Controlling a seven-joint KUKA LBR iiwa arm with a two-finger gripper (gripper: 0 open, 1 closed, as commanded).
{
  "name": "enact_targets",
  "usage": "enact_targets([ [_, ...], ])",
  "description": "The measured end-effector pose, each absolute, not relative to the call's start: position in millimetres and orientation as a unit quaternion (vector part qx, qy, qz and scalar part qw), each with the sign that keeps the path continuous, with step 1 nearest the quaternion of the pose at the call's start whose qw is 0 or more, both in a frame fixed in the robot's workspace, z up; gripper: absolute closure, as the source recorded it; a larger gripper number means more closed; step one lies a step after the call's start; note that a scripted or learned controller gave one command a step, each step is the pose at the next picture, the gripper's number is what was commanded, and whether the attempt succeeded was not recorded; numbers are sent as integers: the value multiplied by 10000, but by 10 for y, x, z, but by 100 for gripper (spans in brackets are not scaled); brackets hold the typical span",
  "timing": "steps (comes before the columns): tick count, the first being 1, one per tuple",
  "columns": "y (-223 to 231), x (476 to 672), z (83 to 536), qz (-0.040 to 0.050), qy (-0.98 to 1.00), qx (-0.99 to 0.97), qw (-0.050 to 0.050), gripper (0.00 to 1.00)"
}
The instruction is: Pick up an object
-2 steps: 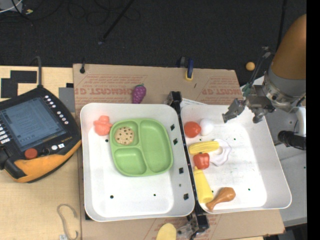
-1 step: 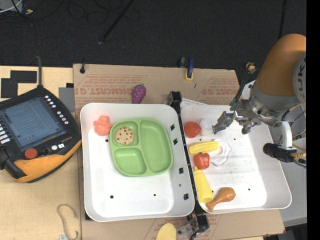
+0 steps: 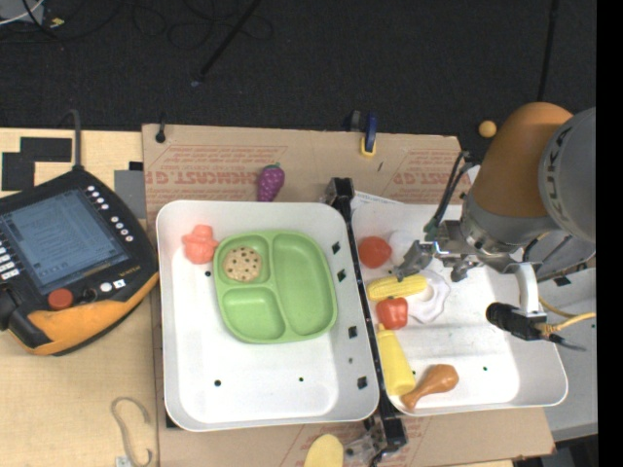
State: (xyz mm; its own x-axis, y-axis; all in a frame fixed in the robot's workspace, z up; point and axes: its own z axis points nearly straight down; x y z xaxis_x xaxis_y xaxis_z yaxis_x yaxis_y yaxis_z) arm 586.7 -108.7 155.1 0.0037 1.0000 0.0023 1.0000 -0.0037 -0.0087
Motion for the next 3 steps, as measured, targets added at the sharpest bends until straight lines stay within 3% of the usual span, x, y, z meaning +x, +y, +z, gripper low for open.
enact_targets([
  [1, -1013, 5930, 991, -33, -7062, -7080, -10, 0],
  [2, -1004, 6006, 973, -91, -7056, -7085, -58, 0],
  [3, -1046, 5959, 1019, -33, -7030, -7112, -29, 100],
])
